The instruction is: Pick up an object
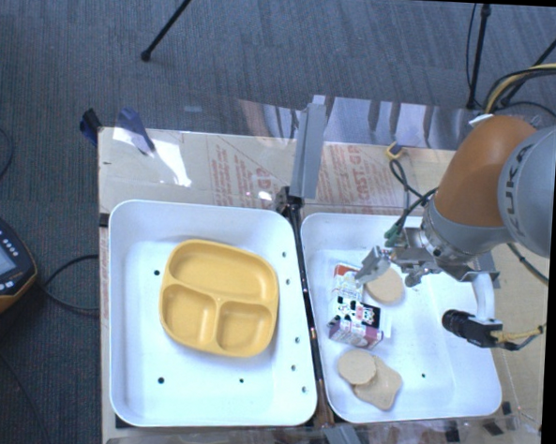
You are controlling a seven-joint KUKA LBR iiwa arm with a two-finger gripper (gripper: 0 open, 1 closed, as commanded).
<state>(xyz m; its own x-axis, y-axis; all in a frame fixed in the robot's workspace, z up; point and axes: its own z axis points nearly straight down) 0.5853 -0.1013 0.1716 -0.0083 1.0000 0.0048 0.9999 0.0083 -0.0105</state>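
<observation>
In the right bin [457, 368], my gripper [392, 270] hangs open just above a round tan piece [385, 289]; its fingers stand on either side of the piece, with nothing held between them. A small printed carton [355, 312] lies on its side just left of that piece. Two more tan pieces, one round [356, 367] and one irregular [382, 389], overlap near the bin's front. A yellow divided plate [220, 297] sits in the middle of the left bin [129, 348].
The ridge where the two bins meet [303, 302] runs just left of the carton. A black part of the arm [469, 327] juts over the right bin's right side. A metal post [306, 157] stands behind the bins.
</observation>
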